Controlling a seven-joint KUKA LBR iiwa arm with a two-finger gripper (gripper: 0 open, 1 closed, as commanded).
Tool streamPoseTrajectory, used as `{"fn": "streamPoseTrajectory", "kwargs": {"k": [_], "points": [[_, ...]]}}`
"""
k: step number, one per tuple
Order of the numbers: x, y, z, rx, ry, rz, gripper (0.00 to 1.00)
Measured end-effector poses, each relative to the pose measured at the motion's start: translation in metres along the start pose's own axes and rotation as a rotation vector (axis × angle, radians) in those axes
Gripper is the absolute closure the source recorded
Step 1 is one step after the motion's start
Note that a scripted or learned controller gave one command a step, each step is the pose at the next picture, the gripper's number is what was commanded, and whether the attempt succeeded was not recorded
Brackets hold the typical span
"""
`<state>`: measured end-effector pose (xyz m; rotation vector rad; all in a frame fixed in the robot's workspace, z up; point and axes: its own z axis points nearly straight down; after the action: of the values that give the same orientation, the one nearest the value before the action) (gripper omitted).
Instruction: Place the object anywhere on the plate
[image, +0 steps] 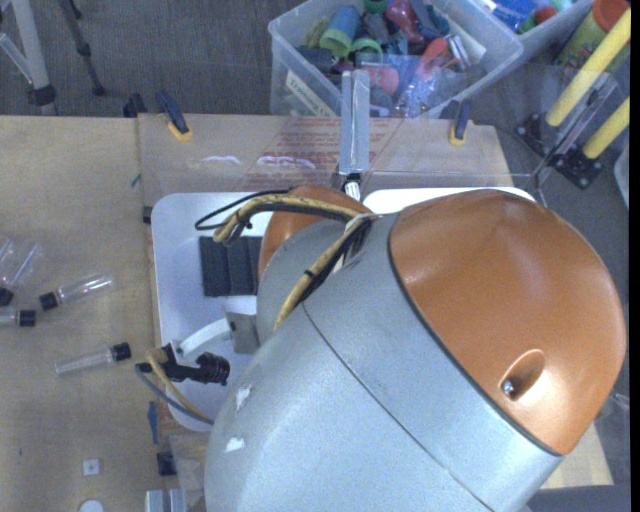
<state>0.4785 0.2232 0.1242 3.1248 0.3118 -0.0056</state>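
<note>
My grey and orange arm (430, 340) takes up most of the camera view and covers the right bin and much of the left one. The gripper (238, 328) hangs low over the left white bin (175, 260), near its middle, with its black body just above it in the picture. The arm hides the floor of the bin under and to the right of the gripper. I can make out neither a plate nor a loose object in the part of the bin that shows.
A clear tub (390, 50) of colourful items stands behind the bins. Small vials (90, 357) lie on the wooden bench to the left. Blue clamps (176, 120) hold the back board. Yellow tubes (600, 60) lean at the top right.
</note>
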Motion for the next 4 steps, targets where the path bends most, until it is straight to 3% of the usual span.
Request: {"fn": "streamPoseTrajectory", "kwargs": {"k": [1,2,3,4], "points": [[0.083,0.016,0.037,-0.001,0.005,-0.32,1.0],[0.046,0.01,-0.091,-0.001,0.004,-0.041,1.0],[0.005,0.0,-0.023,0.001,-0.003,-0.083,1.0],[0.05,0.012,-0.013,0.002,-0.002,-0.379,1.0]]}}
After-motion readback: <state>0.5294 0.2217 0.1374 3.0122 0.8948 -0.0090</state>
